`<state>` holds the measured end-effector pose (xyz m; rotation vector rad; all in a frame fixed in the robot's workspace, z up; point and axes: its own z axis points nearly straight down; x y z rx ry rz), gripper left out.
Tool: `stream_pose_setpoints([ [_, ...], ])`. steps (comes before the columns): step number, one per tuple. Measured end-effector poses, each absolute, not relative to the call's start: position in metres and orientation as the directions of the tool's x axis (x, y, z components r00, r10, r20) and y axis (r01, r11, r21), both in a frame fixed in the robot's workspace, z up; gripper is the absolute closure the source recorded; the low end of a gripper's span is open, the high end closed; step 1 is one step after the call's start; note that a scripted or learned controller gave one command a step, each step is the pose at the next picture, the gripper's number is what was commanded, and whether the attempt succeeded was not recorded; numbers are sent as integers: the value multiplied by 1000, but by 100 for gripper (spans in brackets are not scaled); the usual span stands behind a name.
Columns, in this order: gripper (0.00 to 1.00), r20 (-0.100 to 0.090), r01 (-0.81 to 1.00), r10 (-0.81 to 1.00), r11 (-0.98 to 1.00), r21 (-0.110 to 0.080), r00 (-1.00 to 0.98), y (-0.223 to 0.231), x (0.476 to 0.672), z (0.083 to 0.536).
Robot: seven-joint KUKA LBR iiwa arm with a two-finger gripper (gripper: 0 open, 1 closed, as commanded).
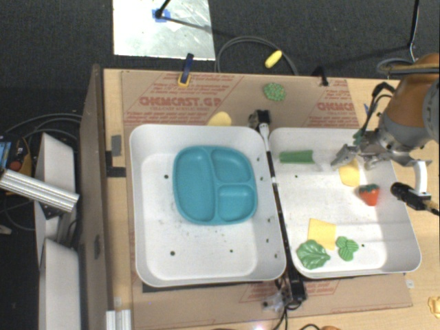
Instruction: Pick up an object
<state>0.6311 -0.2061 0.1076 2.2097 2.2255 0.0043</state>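
My gripper hangs over the far right part of the right bin, its fingers spread open with nothing between them. Just below it, on the bin floor, lies a pale yellow piece. A red and orange strawberry-like toy sits beside that piece, to its right. A green block lies at the far left of this bin. Near the front edge are a yellow wedge, a green leaf and a smaller green piece.
The left bin holds a blue divided plate. Behind the bins, on the cardboard, lie a yellow thing and a round green thing. A ridge separates the two bins.
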Motion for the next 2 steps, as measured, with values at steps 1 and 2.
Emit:
stream_pose_setpoints([
  [1,0,-1,1000,1000,3,3,-3,-206,628,105],
  [2,0,-1,1000,1000,2,1,-2,-206,619,106],
])
